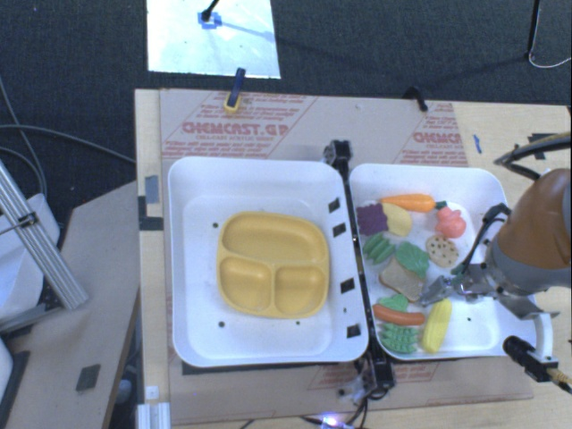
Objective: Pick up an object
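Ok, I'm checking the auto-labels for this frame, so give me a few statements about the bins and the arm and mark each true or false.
1. The yellow divided tray lies in the left bin. True.
2. The toy food is piled in the left bin. False: it lies in the right bin, with the carrot near its far edge.
3. The gripper is over the right bin, close to the slice of bread. True.
4. The corn cob lies on the yellow tray. False: it lies in the right bin, near its front edge.
5. The arm reaches in from the left. False: it comes from the right.
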{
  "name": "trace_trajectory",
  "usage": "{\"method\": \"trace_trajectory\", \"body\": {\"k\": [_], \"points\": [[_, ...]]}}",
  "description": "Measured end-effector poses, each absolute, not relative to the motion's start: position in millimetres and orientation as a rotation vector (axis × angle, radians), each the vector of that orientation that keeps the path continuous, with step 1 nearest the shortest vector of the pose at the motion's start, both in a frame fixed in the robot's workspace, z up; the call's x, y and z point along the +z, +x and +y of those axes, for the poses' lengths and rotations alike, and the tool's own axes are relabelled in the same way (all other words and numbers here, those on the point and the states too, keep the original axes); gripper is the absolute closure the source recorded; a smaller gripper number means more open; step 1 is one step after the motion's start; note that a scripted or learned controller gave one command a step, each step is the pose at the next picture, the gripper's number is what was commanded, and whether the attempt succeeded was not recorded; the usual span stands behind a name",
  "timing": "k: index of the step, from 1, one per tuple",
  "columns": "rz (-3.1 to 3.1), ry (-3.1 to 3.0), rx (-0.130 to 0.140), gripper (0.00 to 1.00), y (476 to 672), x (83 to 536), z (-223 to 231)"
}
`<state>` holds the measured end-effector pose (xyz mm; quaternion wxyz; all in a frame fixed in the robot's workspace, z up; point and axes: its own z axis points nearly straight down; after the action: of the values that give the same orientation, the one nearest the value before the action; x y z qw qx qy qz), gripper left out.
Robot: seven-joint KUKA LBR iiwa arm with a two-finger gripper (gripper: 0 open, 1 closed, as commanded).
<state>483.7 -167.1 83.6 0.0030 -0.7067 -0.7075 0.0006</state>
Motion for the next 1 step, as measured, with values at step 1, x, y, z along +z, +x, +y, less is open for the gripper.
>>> {"method": "trace_trajectory", "body": {"k": [1], "points": [[-2.225,-2.221,-0.003,1.0,487.5,94.8,-169.2]]}}
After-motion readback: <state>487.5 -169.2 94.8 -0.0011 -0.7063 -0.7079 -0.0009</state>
